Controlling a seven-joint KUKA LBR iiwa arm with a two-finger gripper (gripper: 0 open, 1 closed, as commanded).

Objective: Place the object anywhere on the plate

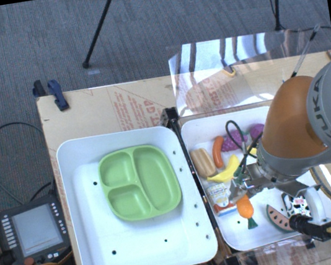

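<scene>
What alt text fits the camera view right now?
The arm's gripper hangs over toy food in the right bin: carrot, banana, hot dog bun. The green plate sits in the left bin.

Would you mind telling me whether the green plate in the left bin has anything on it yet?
Empty. All three compartments of the green plate show bare green; the toy foods, like the carrot, lie in the right bin.
</scene>
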